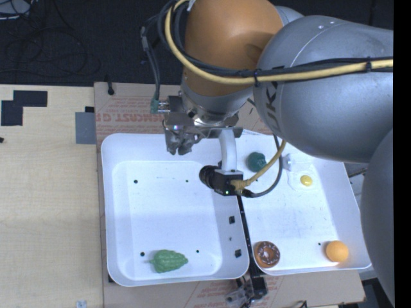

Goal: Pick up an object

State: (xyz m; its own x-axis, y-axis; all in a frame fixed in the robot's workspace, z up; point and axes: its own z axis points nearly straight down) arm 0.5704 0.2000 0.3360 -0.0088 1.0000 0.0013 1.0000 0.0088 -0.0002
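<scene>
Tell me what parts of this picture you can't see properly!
- The hand: dark and small in the camera view, so its grip state is unclear.
- Teal object in the right bin: partly hidden by the arm's cable, shape unclear.
- Back rim of both bins: covered by the big grey arm.
- Yellow-centred white thing: too small to identify.

left bin [122, 172] | right bin [347, 191] | wooden bench [45, 204] | cables behind [38, 18]

mirrored red print on cardboard [131, 115], unreadable
</scene>
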